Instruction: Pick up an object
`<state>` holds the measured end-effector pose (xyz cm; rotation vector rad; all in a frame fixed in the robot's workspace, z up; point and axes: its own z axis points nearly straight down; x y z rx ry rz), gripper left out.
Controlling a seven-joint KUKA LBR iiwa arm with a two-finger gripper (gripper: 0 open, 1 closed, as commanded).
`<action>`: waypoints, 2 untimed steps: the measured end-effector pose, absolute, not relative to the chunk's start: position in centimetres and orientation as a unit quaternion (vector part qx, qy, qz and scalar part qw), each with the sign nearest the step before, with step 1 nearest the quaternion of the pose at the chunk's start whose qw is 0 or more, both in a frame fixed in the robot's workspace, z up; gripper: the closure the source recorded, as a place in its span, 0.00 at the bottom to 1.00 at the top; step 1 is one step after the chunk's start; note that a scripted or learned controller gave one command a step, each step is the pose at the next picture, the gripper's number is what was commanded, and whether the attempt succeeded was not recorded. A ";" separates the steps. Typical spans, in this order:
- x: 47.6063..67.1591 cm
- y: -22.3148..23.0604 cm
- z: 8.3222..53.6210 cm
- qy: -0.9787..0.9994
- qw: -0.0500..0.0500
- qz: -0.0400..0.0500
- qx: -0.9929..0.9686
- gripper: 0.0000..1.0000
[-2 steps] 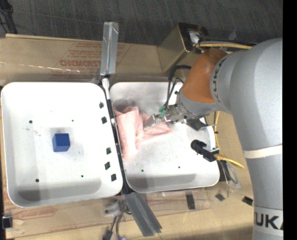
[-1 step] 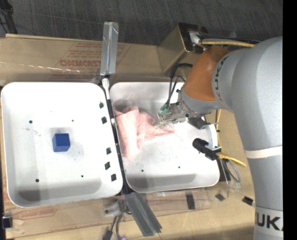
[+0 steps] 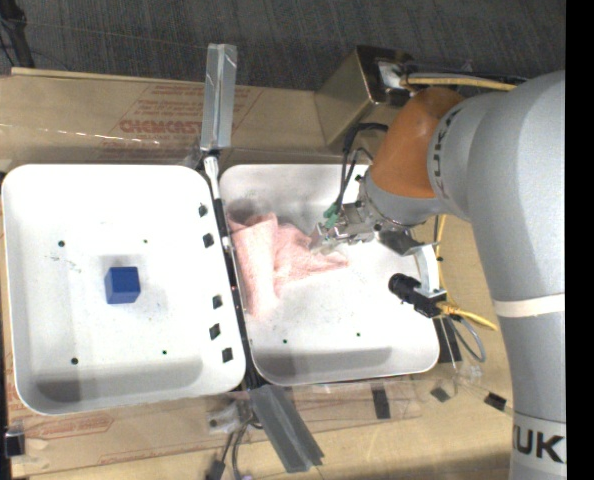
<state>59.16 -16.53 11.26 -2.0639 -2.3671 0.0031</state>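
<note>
One fixed camera looks down on the bench (image 3: 37, 108) from above, at a slight slant, far enough back to take in both white bins whole. The left bin (image 3: 37, 268) fills the left half of the frame, the right bin (image 3: 397, 348) the middle. Dark floor (image 3: 277, 8) runs along the top edge. The grey arm (image 3: 507, 188) enters from the right side and looms large there.

A cardboard-covered bench (image 3: 107, 108) bears two white bins (image 3: 37, 268), apparently touching.
</note>
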 end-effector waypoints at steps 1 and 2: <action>59.2 -16.5 11.3 -0.754 0.000 0.001 -0.657 0.00; 59.3 -13.9 9.3 -0.771 0.001 0.001 -0.637 0.00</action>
